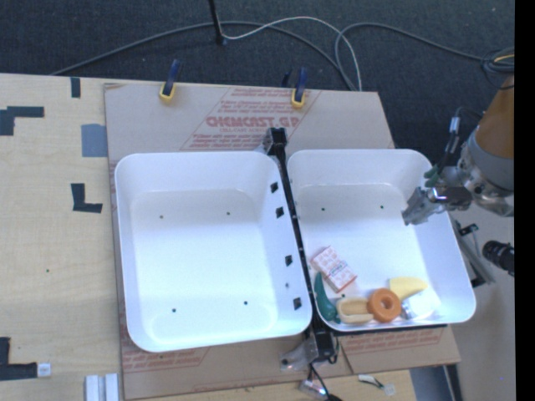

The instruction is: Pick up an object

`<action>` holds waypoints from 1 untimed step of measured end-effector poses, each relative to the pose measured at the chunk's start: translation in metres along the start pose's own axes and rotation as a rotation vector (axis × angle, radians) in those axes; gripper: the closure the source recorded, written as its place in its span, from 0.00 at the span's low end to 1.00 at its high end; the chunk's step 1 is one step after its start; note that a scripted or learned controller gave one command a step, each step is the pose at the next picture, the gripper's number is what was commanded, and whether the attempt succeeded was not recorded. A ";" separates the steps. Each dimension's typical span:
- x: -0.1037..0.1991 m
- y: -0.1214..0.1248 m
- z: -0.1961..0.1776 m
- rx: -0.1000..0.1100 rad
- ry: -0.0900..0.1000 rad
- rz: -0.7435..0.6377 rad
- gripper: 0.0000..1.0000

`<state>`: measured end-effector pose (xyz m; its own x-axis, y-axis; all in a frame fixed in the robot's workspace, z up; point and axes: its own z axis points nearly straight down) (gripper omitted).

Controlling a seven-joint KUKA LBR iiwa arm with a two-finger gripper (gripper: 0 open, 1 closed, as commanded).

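Observation:
The right bin (359,167) holds a small pile near its front edge: a red-and-white packet (333,268), a tan bun-shaped piece (354,309), an orange ring (384,305), a yellow wedge (407,287), a white piece (421,306) and a dark green item (323,300) by the divider. My gripper (420,206) hangs over the right bin's right wall, well behind the pile and apart from it. Nothing shows between its grey fingers.
The left bin (201,249) lies beside the right one, with a black clip strip (287,224) along the shared wall. Both sit on a cardboard sheet (242,119) held by two clamps. Cables run across the dark floor behind.

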<state>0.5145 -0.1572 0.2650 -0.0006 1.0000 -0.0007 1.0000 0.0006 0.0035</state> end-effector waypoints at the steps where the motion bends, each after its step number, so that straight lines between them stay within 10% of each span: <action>1: 0.048 0.011 -0.001 0.004 0.002 -0.004 1.00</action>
<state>0.5256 -0.1095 0.2660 -0.0041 1.0000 0.0010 1.0000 0.0041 -0.0004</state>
